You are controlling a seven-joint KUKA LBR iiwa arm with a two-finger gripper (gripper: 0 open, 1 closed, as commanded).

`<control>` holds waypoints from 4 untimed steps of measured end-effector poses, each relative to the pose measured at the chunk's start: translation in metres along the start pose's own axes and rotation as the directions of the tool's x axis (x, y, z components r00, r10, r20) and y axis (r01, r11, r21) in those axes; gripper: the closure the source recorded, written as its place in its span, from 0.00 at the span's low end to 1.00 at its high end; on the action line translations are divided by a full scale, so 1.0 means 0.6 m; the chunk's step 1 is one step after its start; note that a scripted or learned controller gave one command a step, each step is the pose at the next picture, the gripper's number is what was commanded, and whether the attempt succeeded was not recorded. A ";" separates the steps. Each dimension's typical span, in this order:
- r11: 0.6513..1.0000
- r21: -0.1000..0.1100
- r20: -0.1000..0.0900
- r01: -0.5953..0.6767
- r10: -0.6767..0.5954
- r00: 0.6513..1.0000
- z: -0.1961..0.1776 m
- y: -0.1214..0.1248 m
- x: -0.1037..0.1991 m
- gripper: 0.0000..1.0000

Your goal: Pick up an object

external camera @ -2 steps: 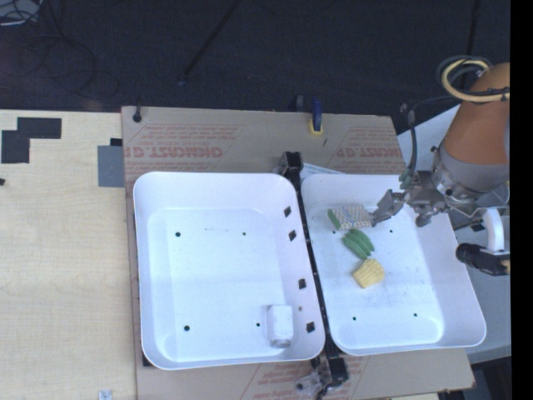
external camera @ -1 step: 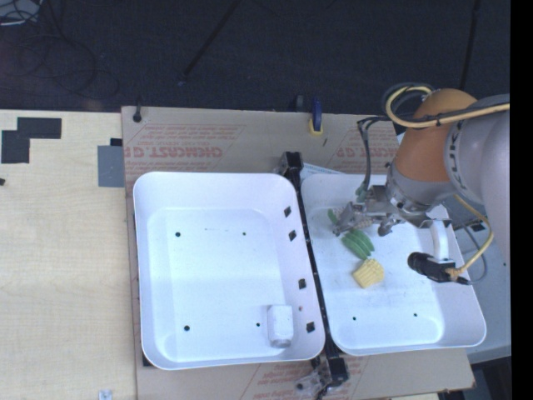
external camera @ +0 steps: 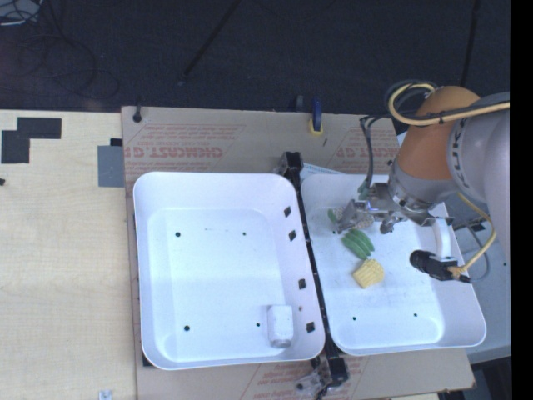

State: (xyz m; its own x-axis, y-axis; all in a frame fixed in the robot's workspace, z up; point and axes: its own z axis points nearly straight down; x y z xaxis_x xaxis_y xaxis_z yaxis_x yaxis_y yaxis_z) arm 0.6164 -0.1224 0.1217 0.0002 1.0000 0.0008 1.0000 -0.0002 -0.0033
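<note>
Green pepper-like piece [external camera: 359, 242] lies in the right bin [external camera: 416, 323], toward its upper middle, and it is the nearest candidate for the pick. The jaws [external camera: 360, 215] hover just above and beside it, by a smaller green scrap [external camera: 334, 218] near the bin's left wall. You cannot tell from this slanted view whether they are spread or pressed together, and nothing visibly sits between them.

To do the step well, centre yourself over the green piece's middle and turn the wrist so you close across its narrow width, not along its length. Come straight down. The yellow corn piece [external camera: 368, 272] lies just below the green one, so keep your descent clear of it, or you may nudge both.

A white cylinder [external camera: 281, 324] rests in the left bin [external camera: 166, 223], well apart.

Red printing runs across the cardboard sheet [external camera: 208, 144] covering the surface, upside down from this angle and too blurred to read.
</note>
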 end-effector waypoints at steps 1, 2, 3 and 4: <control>1.000 0.004 -0.002 -0.002 0.002 1.000 0.060 -0.125 0.052 0.00; 1.000 0.001 0.000 -0.008 0.008 1.000 0.041 -0.121 0.047 1.00; 1.000 -0.014 -0.004 0.012 -0.012 1.000 -0.119 -0.026 0.221 1.00; 1.000 0.001 0.000 -0.003 0.003 1.000 -0.200 -0.169 0.156 1.00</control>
State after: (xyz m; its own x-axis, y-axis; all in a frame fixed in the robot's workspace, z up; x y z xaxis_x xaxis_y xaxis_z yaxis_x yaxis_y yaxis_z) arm 0.5155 -0.0288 0.2424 0.0037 1.0000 0.0008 1.0000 -0.0037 -0.0045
